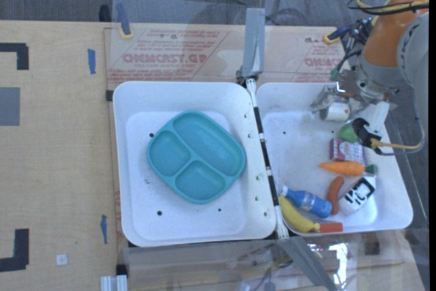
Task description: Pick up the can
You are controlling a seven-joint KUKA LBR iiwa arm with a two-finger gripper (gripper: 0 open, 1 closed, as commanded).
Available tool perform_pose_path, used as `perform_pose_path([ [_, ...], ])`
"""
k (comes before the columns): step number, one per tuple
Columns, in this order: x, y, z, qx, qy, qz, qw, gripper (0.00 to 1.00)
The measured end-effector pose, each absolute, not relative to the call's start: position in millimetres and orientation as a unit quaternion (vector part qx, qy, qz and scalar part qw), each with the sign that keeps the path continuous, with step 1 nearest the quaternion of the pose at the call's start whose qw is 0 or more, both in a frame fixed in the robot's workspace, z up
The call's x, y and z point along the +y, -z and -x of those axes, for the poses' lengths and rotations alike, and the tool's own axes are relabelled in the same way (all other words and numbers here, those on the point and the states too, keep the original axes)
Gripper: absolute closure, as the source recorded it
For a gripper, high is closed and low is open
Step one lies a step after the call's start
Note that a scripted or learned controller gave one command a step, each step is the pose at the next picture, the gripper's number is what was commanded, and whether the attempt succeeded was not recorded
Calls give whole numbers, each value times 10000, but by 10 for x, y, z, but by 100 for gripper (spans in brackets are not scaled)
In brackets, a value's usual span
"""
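Carrot (343,167) and sausage (333,192) beside can (341,149)

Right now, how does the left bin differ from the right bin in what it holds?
The left bin holds one large teal divided plate; the right bin holds several small items, among them a carrot, a banana and a blue bottle. The gripper hangs over the right bin, not the left bin. Both bins are shallow and white.

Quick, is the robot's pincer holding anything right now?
Pincer: cannot be told. It hangs over the far end of the right bin, with a small whitish thing at its tip, too blurry to tell if it grips it.
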State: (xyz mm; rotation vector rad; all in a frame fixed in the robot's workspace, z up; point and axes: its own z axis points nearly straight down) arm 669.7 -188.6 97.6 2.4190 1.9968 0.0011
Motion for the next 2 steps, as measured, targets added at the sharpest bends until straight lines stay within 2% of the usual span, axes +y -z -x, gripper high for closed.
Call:
perform_pose_path([
  [1,-1892,-1088,-6706,6368,-9,-7710,42,100],
  [2,-1425,-2184,-6678,5929,-6,-8053,12,100],
])
